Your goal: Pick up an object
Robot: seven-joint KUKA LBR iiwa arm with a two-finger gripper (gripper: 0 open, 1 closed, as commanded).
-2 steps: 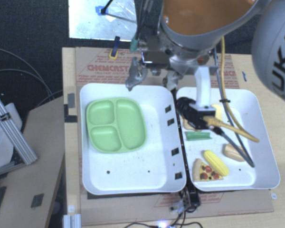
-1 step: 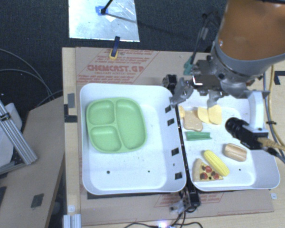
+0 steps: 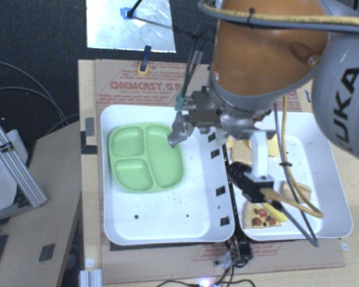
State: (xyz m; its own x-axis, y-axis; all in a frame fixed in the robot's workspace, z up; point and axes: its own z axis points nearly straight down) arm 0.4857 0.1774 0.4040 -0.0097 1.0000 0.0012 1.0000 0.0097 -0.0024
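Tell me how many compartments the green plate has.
3. The green plate lies in the left bin. Two small compartments sit on its left side, one above the other, and one long compartment runs down its right side, partly covered at the top by the gripper.

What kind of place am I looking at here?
Probably a robotics test lab: a grey KUKA arm with an orange band reaches over two shallow white bins, one holding a green divided plastic plate.
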